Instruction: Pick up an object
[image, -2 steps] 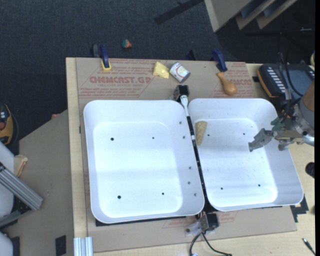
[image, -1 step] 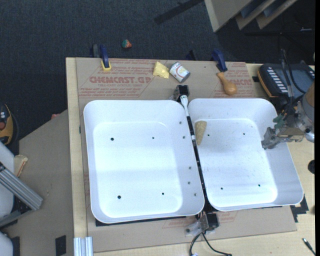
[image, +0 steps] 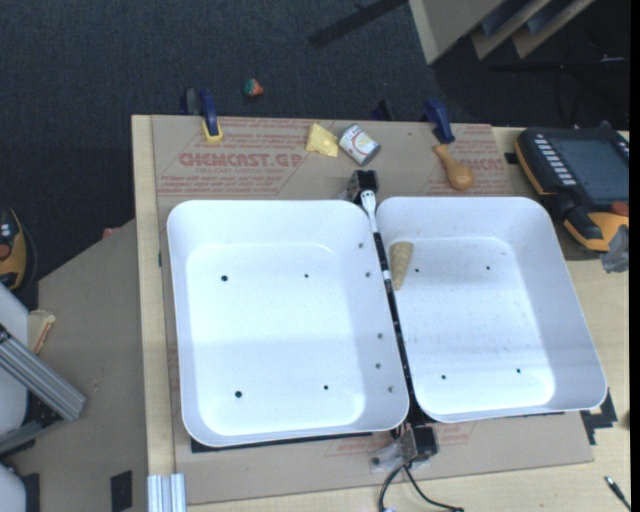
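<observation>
Camera view, fixed overhead at a slant.

Item 1. Two shallow white bins, side by side on a brown board. Left bin (image: 200, 300): only small dark dots are seen on its floor. Right bin (image: 560, 300): one object is held, with fine specks scattered over the floor.

Item 2. Task object: a small tan cone-shaped piece (image: 400, 262), lying in the right bin, at its upper left, just beside the wall shared with the left bin. Its long axis is judged to run roughly up and down the view, wide end toward the top, narrow end toward the bottom. Whether it touches the bin wall cannot be told.

Item 3. Gripper: its state, open or closed, cannot be told from this view. The arm is stated to reach in from the right; the cone is therefore judged to lie at the far side of the right bin from that entry, so the whole width of that bin must be crossed. A grasp across the short axis, close to the wall, is judged to leave little room on the left side.

Item 4. Outside the bins, on the board's upper edge: a yellow wedge (image: 321, 140), a small white and grey block (image: 359, 144), an orange-brown handled piece (image: 455, 170). Their identities are hard to make out.

Item 5. A tablet-like device (image: 580, 165) at the right, cut off by the frame edge.
</observation>
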